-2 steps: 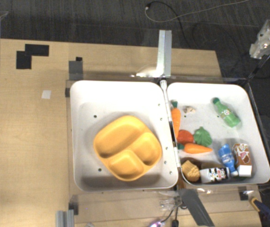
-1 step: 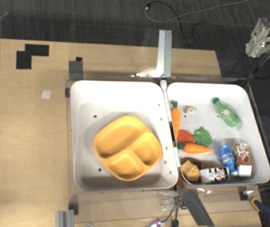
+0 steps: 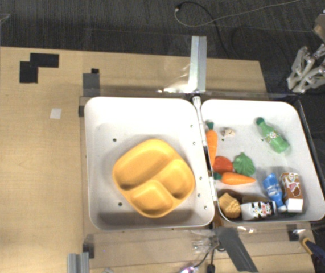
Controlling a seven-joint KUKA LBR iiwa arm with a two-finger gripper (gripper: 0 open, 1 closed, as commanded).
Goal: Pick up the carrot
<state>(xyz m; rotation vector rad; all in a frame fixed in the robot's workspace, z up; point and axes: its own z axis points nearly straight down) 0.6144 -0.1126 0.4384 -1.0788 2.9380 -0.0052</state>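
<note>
Two carrots lie in the right bin (image 3: 307, 147): one (image 3: 211, 143) upright at nine o'clock, one (image 3: 237, 179) flat near centre. Crowding neighbours risk a mis-grab. Tool (image 3: 310, 73) at one o'clock; I cannot tell its state.

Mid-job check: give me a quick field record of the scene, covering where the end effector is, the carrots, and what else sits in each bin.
end effector: upper right, outside the bins, over dark floor
left bin: holds a yellow divided plate
right bin: holds the toy food
carrot 1: upright against the left wall of the right bin, leaves pointing up
carrot 2: lying across mid-bin, tip pointing right
near carrot 2: red item, green leafy item
other items: green bottle, blue bottle, carton
task status: no carrot lifted yet
</note>
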